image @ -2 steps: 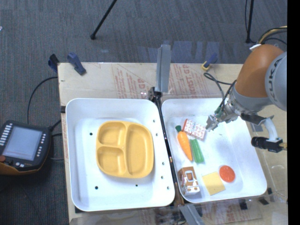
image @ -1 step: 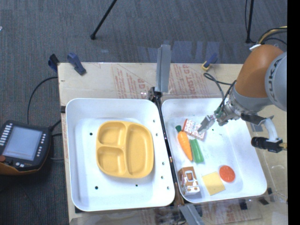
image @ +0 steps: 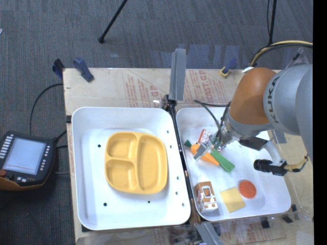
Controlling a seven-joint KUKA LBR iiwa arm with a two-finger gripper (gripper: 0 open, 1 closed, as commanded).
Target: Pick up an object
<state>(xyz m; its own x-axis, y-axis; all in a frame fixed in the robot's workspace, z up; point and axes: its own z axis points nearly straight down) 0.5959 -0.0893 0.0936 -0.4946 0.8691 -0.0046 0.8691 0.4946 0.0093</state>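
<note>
Seen from above at a slant: two shallow white bins side by side on a bench, left bin point(image: 82, 137) holding a yellow three-compartment plate point(image: 136, 163), lying flat near its middle. Reaching in from the right, the grey arm point(image: 291, 101) with its orange band point(image: 253, 96), bulk of it covering the upper right part of the right bin point(image: 278, 198) and hiding whatever lies beneath. Low over the upper left of that bin, the gripper point(image: 210, 148), small and cluttered with cabling; cannot tell how far apart its tips stand, nor whether anything sits between them. Right at it, touching or nearly so, a toy carrot point(image: 208, 158), orange with a green end point(image: 223, 162), partly overlapped by the claw and hard to separate from it. Just left of that, a small green and orange piece point(image: 191, 146) against the bin's left wall, too small to name. Behind the claw, a small red-and-white item point(image: 203, 136), mostly hidden. Toward the near edge, well apart from the claw: an orange-and-white toy truck point(image: 206, 196), a pale yellow square slice point(image: 232, 199) beside it, and a red round disc point(image: 248, 189) just beyond. On the floor at far left, a control pendant point(image: 24, 160) with a lit screen.
</note>
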